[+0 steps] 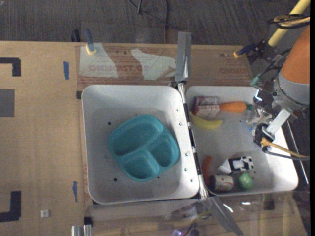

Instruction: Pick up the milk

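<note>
The milk (238, 164) is a small white carton with black cow patches, lying on its side in the near part of the right bin (222, 142). My gripper (257, 115) hangs over the right side of that bin, beyond the milk and a little to its right, well apart from it. The orange-banded arm comes in from the right edge. Nothing shows in the gripper.
A can (223, 182) and a green ball (245, 181) lie just in front of the milk, with a red sausage-like piece (206, 164) to its left. A banana (206, 123), a small box (206, 106) and a carrot (232, 106) lie at the far end. The left bin (98, 132) holds a teal divided plate (143, 147).
</note>
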Robot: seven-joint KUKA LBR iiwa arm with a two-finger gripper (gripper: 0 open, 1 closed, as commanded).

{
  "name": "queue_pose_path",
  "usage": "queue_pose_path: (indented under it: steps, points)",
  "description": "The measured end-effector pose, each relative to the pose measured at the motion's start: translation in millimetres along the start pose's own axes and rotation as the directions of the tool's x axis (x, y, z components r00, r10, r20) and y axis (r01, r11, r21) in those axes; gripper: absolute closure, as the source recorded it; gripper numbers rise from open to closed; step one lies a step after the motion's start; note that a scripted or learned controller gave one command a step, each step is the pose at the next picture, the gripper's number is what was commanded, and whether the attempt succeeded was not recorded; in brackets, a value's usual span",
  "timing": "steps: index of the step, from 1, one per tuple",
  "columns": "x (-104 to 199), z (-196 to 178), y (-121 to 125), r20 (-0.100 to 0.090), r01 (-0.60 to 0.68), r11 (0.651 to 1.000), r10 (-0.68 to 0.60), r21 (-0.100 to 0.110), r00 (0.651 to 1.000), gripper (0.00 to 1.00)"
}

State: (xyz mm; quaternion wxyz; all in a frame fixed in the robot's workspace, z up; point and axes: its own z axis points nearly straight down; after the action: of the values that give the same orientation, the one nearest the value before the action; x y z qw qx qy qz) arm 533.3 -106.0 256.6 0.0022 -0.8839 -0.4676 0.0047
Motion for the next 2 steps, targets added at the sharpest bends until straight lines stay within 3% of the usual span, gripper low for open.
queue_pose_path:
  steps: [1,2]
  points:
    - [23.4,-6.4,47.8,-0.004,-0.022,1.0,0.022,-0.005,1.0,1.0]
    - [44.9,80.2,38.8,-0.003,0.154,0.988,-0.154,-0.003,0.988,1.0]
